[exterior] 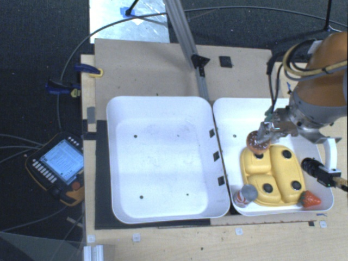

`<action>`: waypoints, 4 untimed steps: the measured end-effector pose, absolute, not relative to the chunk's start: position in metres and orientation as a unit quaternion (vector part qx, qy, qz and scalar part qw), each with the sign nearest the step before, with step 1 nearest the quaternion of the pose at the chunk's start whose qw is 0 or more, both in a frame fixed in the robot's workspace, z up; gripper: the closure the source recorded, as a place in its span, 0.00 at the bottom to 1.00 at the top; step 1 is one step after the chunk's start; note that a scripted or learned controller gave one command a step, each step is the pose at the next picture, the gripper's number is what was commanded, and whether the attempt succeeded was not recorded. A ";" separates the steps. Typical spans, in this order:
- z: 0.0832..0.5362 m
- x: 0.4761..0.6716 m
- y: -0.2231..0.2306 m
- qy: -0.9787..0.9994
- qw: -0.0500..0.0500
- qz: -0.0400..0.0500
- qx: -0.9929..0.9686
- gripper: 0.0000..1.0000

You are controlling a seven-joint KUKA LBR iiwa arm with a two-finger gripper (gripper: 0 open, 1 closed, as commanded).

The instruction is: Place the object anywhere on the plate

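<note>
- Sitting right at the gripper [261, 139] tips is a small round brownish object [254, 141], over the upper left corner of the yellow plate [272, 174]. Looks like it's between the fingers, so I'd say they're clamped on it, though it's small and a bit blurry.
- The yellow plate is a divided one with a few compartments, lying in the right bin [231, 125] and taking up most of its lower half.
- A little grey-topped thing [247, 192] sits just beside the plate's lower left corner, on the bin floor.
- A red piece [311, 200] is tucked at the plate's lower right corner, against the bin rim.
- The left bin [163, 156] is touching the right one along the middle edge, with black clips along that seam.
- The arm [321, 86] comes in from the right, orange band up top, grey wrist below.
- Off the bench to the left there's a teach pendant [57, 165] on the dark floor with its screen lit.
</note>
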State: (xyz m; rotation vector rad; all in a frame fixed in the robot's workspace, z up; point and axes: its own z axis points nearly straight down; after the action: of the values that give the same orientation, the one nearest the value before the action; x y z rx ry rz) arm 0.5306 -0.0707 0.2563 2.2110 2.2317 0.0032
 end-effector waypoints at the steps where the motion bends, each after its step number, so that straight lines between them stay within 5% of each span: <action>1: 0.247 0.546 -0.030 0.710 0.000 0.001 0.704 1.00; 4: 0.231 0.607 0.129 0.711 0.001 0.003 0.704 1.00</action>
State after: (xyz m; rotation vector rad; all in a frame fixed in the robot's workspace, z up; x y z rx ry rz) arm 0.6068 0.1285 0.2315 2.2093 2.2313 0.0080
